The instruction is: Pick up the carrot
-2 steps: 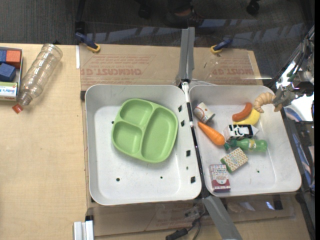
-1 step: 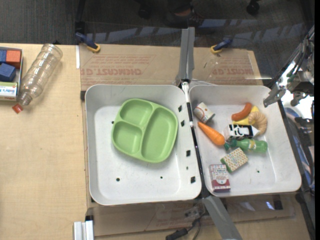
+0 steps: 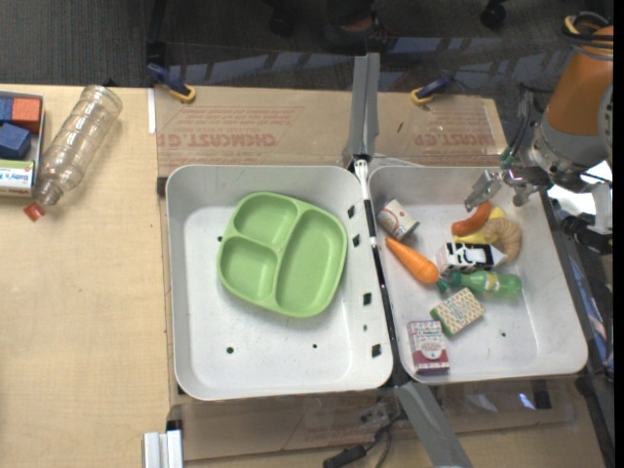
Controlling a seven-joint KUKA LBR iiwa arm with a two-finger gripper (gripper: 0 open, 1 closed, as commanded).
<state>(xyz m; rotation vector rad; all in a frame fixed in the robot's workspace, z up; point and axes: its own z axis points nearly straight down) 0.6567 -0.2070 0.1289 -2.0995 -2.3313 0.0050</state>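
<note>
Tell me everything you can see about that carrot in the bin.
The carrot is bright orange, smooth and plastic-looking, like toy food. It lies flat in the right bin, slanted, its narrow tip toward the bin's left wall and its thick end beside a green bottle. A small can sits just above its tip. The gripper is apart from it.
</note>
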